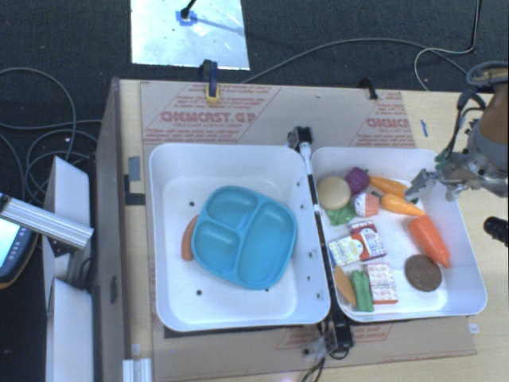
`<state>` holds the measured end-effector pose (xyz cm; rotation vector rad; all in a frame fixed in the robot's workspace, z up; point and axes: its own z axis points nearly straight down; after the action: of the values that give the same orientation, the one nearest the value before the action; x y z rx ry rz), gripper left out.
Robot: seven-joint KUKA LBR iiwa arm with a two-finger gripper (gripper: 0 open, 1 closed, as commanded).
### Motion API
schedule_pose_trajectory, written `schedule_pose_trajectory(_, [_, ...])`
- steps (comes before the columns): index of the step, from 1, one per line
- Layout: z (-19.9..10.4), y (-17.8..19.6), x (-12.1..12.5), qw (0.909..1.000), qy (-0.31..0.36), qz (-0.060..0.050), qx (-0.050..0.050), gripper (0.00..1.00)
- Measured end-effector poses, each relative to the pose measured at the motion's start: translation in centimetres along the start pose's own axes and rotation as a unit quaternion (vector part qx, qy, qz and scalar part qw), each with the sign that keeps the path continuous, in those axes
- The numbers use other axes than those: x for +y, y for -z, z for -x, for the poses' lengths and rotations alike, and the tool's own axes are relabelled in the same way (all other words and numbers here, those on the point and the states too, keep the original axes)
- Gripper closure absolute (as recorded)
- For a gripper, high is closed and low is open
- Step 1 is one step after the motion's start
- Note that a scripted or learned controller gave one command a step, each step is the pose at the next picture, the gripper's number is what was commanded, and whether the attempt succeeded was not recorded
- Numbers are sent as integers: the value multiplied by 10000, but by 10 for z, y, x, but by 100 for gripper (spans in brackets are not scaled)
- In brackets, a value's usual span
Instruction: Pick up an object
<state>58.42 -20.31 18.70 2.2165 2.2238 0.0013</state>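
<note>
While tool hovers over right bin, finger state unclear.

The scene is viewed by one fixed camera set above the counter, looking down at a slant. Both white bins are taken in from a moderate distance, with dark floor seen beyond the counter's far edge.

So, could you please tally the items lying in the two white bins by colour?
Blue: 1, divided plate
Orange: 5, sausage, three carrots, small piece
Purple: 1
Beige: 1, bun
Green: 2
Brown: 1, round patty
Red-and-white: 3, packets and small piece
Total: 14
</note>
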Motion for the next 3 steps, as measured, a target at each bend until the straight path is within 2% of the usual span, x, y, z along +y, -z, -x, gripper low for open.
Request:
schedule_pose_trajectory(1, [-10,-60,-34,10000,-8,24,-18,0])
schedule_pose_trajectory(2, [-45,-103,-4,10000,5,-1,3,0])
schedule_pose_trajectory(3, [-78,-108,74,9996,22,-283,34,0])
